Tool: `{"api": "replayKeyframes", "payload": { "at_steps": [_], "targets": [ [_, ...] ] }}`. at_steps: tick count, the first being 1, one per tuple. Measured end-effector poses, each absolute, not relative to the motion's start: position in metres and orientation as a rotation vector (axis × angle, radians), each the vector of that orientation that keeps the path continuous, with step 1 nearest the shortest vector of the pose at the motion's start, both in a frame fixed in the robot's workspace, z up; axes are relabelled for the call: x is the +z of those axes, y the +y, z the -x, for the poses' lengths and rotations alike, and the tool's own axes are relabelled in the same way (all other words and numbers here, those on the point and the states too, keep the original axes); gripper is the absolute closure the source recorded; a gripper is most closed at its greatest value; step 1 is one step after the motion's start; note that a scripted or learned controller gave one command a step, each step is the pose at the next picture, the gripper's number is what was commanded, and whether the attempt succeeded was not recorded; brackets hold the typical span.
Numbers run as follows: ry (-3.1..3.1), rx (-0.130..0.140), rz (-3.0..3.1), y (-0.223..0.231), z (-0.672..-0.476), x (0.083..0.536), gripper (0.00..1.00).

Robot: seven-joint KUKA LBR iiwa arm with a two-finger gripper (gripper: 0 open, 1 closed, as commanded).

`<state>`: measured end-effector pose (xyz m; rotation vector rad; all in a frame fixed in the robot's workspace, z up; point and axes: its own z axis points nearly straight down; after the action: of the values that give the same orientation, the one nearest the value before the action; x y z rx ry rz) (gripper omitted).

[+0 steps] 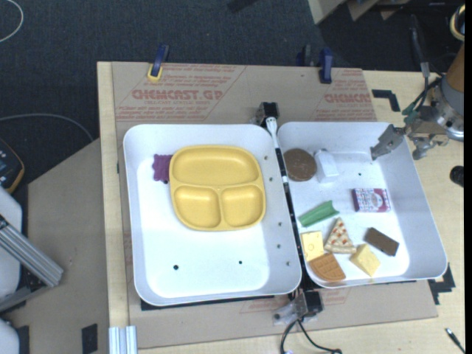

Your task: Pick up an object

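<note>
My gripper [403, 147] hangs over the far right corner of the right bin [413, 169], open, with nothing between its fingers. Below and left of it in that bin lie a maroon-and-white packet [370, 199], a white block [326, 164] and a round brown cookie [299, 164]. Nearer the front are a green bean pod [318, 214], a pizza slice [339, 236], a brown chocolate bar [381, 240], a yellow cheese wedge [366, 259], a yellow square [312, 243] and an orange-brown bread piece [327, 268].
The left bin [199, 271] holds a yellow divided plate [218, 186] with a purple item [161, 167] at its left side. A raised divider [283, 198] separates the bins. Clamps [325, 66] stand at the board's far edge.
</note>
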<state>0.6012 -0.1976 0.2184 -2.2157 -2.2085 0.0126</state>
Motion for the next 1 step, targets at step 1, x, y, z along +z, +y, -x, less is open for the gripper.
{"api": "replayKeyframes", "payload": {
  "at_steps": [1],
  "targets": [
    [-2.221,0.000,2.221,-0.1971,-0.6042,0.2270,0.00]
  ]
}}
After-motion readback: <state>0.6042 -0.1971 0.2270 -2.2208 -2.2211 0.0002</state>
